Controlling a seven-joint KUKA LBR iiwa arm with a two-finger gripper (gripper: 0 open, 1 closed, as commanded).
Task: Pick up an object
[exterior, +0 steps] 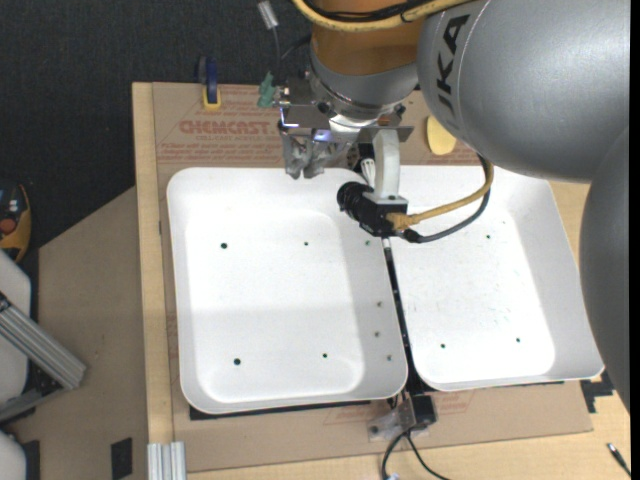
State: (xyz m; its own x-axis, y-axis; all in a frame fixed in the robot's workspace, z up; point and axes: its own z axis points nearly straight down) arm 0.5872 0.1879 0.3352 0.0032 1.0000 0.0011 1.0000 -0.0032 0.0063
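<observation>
My gripper [306, 160] hangs over the far rim of the left white bin [200, 268], close to the bin's back right corner. The view is too blurred there to tell whether anything is in its grasp. A small pale yellow thing [438, 135] peeks out from behind the arm, beyond the far rim of the right white bin [540, 298]; most of it is hidden by the arm.
The arm's grey body and orange band cover the upper right of the view. A blue clamp [210, 83] and a green clamp [267, 90] sit on the brown board's far edge. A bracket [405, 416] sits at the front between the bins.
</observation>
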